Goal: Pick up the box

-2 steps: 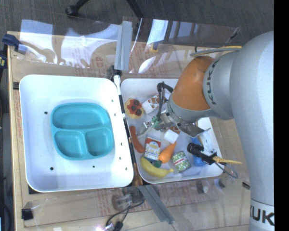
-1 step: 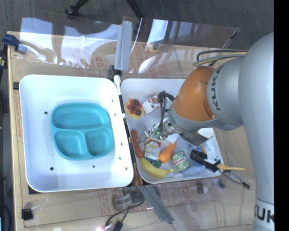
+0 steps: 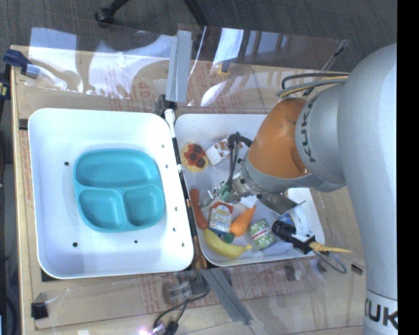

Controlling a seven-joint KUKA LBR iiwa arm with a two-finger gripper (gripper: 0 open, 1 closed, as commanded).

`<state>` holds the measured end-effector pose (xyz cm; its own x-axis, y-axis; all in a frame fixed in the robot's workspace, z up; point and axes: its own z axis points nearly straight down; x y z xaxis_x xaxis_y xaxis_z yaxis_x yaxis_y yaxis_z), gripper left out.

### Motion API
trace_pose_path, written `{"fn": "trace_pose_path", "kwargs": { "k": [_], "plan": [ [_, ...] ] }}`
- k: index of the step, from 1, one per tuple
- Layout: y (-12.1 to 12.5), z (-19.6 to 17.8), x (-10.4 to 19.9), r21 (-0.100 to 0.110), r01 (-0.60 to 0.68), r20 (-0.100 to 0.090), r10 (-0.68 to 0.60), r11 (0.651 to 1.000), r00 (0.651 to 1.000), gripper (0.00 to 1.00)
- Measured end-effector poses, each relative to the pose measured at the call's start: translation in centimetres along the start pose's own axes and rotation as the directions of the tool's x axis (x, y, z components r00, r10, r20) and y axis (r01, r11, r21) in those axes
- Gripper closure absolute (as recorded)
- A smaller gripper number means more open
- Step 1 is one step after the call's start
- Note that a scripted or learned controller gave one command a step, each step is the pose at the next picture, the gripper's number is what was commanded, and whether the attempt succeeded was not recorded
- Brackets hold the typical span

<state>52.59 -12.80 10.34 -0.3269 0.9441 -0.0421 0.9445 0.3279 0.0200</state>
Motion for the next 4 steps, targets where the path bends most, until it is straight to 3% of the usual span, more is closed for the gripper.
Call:
{"fn": "trace_pose_path", "kwargs": {
  "k": [2, 3, 4],
  "plan": [
    [-1.5, 0.1, 0.0, 0.004, -0.05, -0.015, 0.05, 0.999, 0.999, 0.0],
    [-1.5, -0.6, 0.6, 0.011, -0.04, -0.026, 0.04, 0.999, 0.999, 1.0],
    [4.8, -9.0, 7.3, 0.034, -0.277, -0.036, 0.278, 0.96, 0.96, 1.0]
  ]
}}
